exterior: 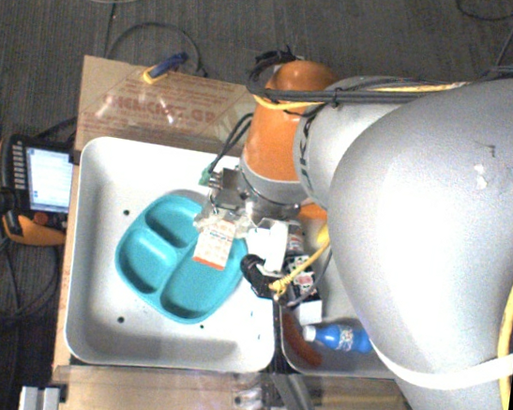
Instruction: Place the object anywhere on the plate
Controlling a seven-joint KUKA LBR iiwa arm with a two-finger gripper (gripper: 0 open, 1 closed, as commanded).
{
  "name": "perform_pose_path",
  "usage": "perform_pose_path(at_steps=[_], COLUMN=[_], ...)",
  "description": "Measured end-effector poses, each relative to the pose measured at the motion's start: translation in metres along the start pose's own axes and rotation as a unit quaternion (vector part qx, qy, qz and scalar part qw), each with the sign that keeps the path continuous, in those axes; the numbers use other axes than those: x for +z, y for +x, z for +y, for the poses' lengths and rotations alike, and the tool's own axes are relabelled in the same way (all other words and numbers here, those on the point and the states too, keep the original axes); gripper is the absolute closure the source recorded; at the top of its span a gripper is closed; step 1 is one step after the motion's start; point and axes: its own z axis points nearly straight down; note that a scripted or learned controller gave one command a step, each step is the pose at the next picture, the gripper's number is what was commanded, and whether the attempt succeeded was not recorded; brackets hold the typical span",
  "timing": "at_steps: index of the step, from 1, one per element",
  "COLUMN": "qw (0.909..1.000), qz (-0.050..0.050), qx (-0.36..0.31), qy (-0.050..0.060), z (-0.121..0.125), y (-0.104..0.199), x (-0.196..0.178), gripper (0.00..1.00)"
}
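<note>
- Jaws [226, 216] hang low over the teal divided plate [158, 266] so a drop would land inside
- Small orange-and-white packet [215, 244] directly beneath; whether they grip it, cannot tell

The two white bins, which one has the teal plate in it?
The left bin, under the pincer; the right bin holds a bottle instead.

A teal divided plate [176, 269] lies flat in the left white bin, tilted diagonally. A small pale packet with an orange lower part [215, 243] sits above its right compartment, upright.
</note>
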Motion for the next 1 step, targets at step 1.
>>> perform_pose_path(at_steps=[1], qw=[1.0000], qz=[0.000], qx=[0.000], qy=[0.000], z=[0.0003], y=[-0.0001], x=[-0.0003], gripper=[0.00])
